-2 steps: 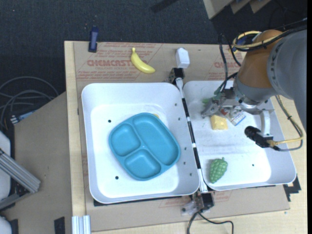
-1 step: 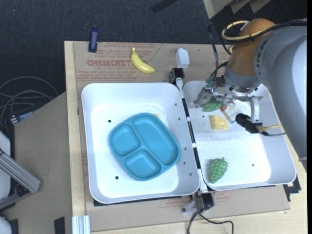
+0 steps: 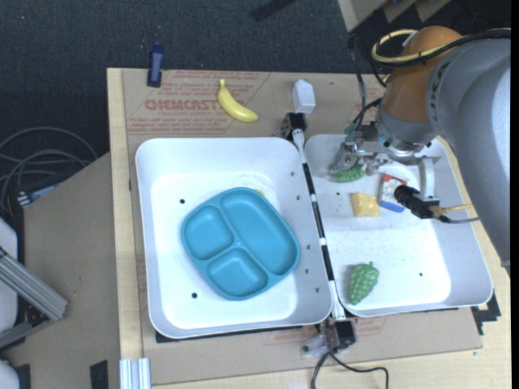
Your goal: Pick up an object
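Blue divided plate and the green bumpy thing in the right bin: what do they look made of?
Blue divided plate: likely moulded plastic, smooth with a soft sheen, one even colour, rounded compartment walls. Green bumpy thing: looks like a toy grape bunch, probably plastic or rubber; uniform green, knobbly surface, too small to tell which. Both bins look like matte white plastic.

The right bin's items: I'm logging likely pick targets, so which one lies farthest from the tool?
The green grape bunch, alone near the right bin's front edge. The yellow block and the green item lie up by the tool.
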Available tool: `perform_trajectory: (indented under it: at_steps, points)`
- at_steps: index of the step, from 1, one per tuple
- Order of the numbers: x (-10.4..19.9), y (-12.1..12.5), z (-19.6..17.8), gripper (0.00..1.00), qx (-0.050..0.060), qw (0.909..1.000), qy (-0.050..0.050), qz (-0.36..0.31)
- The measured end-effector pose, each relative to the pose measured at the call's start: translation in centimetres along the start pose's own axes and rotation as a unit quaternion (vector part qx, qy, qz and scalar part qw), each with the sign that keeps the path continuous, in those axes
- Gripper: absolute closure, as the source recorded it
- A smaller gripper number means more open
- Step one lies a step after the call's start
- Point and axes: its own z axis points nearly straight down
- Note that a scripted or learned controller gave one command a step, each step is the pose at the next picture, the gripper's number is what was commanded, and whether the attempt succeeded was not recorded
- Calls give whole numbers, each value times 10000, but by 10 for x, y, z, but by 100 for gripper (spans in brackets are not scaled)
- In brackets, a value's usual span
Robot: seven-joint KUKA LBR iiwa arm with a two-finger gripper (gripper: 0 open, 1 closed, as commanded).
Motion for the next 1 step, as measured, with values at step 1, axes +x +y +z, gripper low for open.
perform_trajectory:
  at_steps: [1]
  points:
    - [49, -52, -87, 100, 62, 10000, 30, -1]
